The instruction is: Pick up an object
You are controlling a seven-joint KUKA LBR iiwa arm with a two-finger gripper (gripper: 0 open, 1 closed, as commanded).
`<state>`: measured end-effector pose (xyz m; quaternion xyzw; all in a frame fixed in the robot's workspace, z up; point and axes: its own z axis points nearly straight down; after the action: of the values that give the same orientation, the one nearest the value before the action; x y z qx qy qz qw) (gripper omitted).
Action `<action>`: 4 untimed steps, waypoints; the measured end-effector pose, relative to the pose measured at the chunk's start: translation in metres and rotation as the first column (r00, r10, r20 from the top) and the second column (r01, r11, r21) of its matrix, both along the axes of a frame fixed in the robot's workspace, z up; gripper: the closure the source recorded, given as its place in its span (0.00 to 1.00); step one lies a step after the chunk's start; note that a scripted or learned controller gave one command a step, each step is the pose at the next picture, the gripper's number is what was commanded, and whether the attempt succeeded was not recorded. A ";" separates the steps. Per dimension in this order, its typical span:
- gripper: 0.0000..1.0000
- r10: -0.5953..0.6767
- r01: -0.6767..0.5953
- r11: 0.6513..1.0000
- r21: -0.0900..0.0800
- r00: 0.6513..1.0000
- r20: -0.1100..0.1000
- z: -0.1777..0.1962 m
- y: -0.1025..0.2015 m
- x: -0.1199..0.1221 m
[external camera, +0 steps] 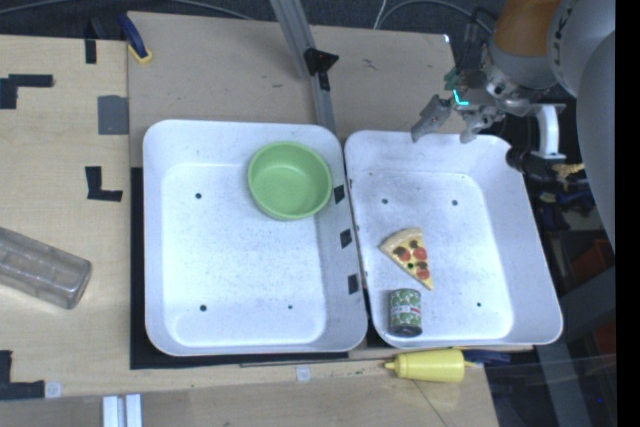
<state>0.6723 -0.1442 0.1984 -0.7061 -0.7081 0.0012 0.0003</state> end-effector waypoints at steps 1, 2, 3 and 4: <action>0.00 0.000 0.000 1.000 0.001 1.000 -0.005 -0.061 0.001 0.007; 0.00 -0.002 0.002 1.000 -0.002 1.000 -0.012 -0.102 -0.002 0.007; 1.00 0.000 0.000 1.000 -0.001 1.000 -0.014 -0.094 0.001 0.006; 1.00 0.000 0.000 1.000 0.000 1.000 0.006 -0.043 -0.008 0.005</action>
<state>0.6769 -0.1521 0.1552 -0.7063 -0.7079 -0.0013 -0.0019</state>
